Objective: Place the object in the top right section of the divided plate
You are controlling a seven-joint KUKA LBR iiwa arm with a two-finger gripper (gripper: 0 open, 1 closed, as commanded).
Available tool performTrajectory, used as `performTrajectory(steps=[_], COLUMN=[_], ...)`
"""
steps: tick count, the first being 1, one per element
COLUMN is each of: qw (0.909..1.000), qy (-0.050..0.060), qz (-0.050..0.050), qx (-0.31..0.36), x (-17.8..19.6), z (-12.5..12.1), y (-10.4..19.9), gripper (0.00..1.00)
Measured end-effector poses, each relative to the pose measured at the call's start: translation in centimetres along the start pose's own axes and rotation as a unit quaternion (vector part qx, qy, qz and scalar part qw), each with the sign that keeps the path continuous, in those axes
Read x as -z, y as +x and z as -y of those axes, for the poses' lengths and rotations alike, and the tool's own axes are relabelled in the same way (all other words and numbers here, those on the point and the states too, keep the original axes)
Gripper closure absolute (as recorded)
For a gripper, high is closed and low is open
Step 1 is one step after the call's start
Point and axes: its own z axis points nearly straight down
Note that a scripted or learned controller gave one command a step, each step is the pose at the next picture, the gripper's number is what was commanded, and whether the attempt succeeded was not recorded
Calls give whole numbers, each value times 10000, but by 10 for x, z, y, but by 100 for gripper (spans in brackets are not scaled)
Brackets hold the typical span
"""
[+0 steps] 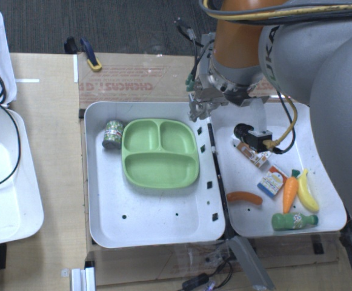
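The claw (pixel 198 111) hangs over the green divided plate (pixel 160 153)'s top right section—whether it grips anything I cannot tell—so descend low and centred before letting any object go.

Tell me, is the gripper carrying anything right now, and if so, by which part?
Cannot be told: the gripper hangs over the top right corner of the left bin, and nothing clearly shows between its tips at this angle.
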Motion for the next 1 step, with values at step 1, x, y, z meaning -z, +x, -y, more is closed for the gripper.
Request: performTrajectory(steps=[1], qw=[9812], qy=[1], qz=[-5], qx=[1932], x=[-18], z=[31], y=[42], gripper=[100])
